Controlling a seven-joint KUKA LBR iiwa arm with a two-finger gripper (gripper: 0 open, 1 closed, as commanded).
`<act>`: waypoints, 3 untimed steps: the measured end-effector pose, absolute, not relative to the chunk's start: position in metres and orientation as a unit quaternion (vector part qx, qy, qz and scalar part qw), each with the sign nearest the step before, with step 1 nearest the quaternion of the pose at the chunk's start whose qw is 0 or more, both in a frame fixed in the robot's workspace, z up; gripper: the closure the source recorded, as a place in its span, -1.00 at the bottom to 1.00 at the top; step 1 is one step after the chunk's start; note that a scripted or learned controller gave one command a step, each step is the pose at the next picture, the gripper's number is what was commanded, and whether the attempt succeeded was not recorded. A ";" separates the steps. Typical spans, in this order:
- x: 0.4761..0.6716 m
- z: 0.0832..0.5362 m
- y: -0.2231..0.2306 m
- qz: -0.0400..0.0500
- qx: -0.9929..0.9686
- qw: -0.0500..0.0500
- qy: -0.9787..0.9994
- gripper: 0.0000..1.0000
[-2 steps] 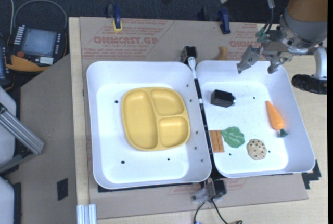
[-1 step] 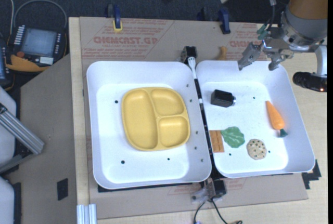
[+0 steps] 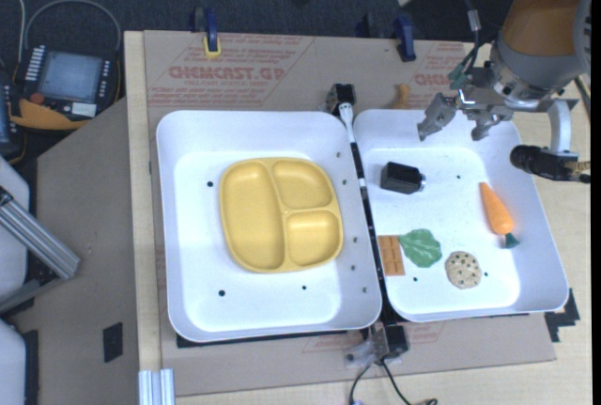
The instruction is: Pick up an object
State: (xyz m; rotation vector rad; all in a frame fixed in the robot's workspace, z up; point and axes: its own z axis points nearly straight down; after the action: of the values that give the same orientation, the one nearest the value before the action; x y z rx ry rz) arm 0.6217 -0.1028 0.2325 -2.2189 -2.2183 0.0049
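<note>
My gripper (image 3: 460, 121) hangs open above the far edge of the right bin (image 3: 535, 295), its two grey fingers spread apart with nothing between them. Below it in that bin lie a black block (image 3: 401, 178), an orange carrot (image 3: 496, 209) with a green tip, a green leafy piece (image 3: 422, 246) and a round speckled cookie (image 3: 463, 270). The black block is the nearest item, a little down and to the left of the fingers. The carrot lies down and to the right.
The left bin (image 3: 188, 286) holds a yellow three-compartment plate (image 3: 280, 211). A black ridge (image 3: 360, 192) marks the seam between the bins, with a small orange tag (image 3: 390, 256) beside it. Blue clamps (image 3: 211, 32) sit at the board's far edge.
</note>
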 end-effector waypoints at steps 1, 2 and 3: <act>0.625 0.181 -0.093 0.002 -0.707 0.002 -0.707 -1.00; 0.633 0.124 -0.096 0.002 -0.707 0.002 -0.707 -1.00; 0.634 0.138 -0.096 0.000 -0.707 -0.001 -0.707 1.00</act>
State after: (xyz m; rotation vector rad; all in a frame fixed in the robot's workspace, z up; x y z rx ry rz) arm 0.6340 -0.0965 0.1378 -2.2232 -2.2212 -0.0008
